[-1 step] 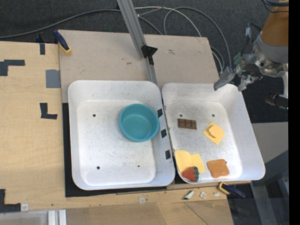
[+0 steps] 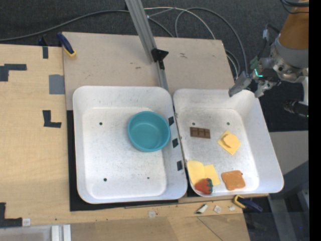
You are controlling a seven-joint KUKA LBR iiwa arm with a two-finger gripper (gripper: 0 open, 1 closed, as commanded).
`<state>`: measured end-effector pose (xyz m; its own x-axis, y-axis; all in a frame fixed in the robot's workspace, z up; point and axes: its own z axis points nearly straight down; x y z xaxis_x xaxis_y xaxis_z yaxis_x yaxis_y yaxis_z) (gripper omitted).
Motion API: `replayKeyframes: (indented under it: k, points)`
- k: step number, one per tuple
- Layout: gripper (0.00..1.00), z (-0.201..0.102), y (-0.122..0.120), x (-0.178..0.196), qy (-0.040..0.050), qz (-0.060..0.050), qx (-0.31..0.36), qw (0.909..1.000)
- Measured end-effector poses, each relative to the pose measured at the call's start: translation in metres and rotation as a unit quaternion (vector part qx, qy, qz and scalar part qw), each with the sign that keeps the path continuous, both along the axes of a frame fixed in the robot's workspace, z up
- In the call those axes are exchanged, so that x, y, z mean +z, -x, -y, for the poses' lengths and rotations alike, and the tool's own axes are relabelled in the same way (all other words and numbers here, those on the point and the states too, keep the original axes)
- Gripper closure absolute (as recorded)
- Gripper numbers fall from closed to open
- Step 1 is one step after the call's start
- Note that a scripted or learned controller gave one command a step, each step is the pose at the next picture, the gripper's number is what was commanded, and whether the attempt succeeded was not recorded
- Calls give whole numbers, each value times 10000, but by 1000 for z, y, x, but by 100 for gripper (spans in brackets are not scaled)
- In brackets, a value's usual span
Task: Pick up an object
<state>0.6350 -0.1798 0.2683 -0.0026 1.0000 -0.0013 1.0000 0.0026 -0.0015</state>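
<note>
1. Gripper [image 2: 245,88] sits at the upper right of the frame, above the far right corner of the right bin [image 2: 268,149]. Nothing lies between its fingers, and whether they are spread or pressed together I cannot tell from this slant.

2. Candidates for the pick all lie in the right bin: a brown chocolate bar [image 2: 200,132] near its middle, a yellow wedge [image 2: 229,143] just right of that, an orange-brown slab [image 2: 233,179] toward the lower right, and a yellow piece [image 2: 201,172] with a red strawberry [image 2: 204,186] touching it at the lower left corner of that bin.

3. The yellow wedge looks the best choice: it stands apart from its neighbours and from the bin walls, so the fingers have room on both sides. The chocolate bar seems flat and would likely be hard to get under. The strawberry sits close to the bin wall and against the yellow piece, which could crowd the fingers.

4. For a clean try, the arm should centre over the chosen piece, come straight down with fingers wide, and close across its narrower side.

5. The left bin [image 2: 90,134] holds a teal bowl [image 2: 148,130] near its right side.

6. Both bins rest on a light wooden bench [image 2: 100,59]. A grey metal post [image 2: 143,24] slants across the top, and cables [image 2: 200,16] loop over dark carpet behind.
</note>
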Motion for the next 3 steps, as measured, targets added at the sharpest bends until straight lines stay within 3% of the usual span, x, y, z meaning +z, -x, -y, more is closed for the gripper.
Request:
replayKeyframes:
  k: [3]
  points:
    - [0, -13, 4, -136, -5, -20, 0, 10000]
